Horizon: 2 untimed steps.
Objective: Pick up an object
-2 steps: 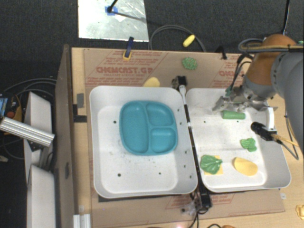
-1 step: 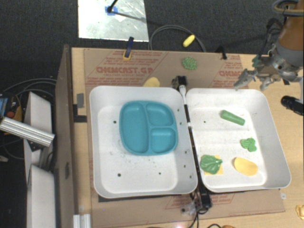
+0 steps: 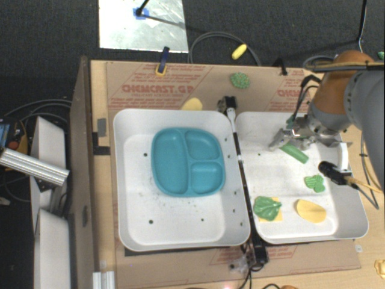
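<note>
My gripper [image 3: 293,141] hangs over the far part of the right bin [image 3: 361,227], with its fingers spread open and nothing between them. A green oblong piece [image 3: 295,153] lies on the bin floor just in front of the fingertips, close to them. Nearer the front of the same bin lie a small green leafy piece [image 3: 314,183], a larger green leaf [image 3: 266,208] resting on a yellow scrap, and a yellow oval piece [image 3: 310,211].
The left bin [image 3: 129,221] holds a blue divided plate [image 3: 187,162]. On the cardboard behind the bins lie a yellow piece [image 3: 192,105] and a green round piece [image 3: 240,80]. A black divider strip [image 3: 237,155] runs between the bins.
</note>
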### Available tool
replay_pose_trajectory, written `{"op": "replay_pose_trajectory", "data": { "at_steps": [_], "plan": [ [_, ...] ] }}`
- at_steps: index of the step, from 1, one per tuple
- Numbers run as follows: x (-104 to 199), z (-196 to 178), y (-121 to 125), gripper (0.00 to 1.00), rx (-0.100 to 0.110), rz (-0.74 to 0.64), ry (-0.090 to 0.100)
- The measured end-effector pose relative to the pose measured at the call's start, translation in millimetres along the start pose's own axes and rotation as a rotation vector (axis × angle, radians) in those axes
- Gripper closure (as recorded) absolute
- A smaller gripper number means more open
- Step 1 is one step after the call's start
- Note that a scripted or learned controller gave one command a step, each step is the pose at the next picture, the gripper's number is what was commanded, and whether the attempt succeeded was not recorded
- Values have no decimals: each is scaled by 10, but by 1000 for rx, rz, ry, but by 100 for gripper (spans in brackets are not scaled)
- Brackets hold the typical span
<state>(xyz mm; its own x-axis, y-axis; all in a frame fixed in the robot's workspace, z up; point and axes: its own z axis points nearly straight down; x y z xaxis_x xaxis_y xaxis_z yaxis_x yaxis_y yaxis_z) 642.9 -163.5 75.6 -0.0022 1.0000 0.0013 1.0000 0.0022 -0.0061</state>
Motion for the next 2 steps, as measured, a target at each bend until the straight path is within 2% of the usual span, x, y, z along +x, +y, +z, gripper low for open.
{"op": "replay_pose_trajectory", "data": {
  "at_steps": [1, 2],
  "plan": [
    [-7, -208, 42, 100, -13, -2, -2],
    [1001, -1147, -376, 100, -15, -11, 3]
  ]
}}
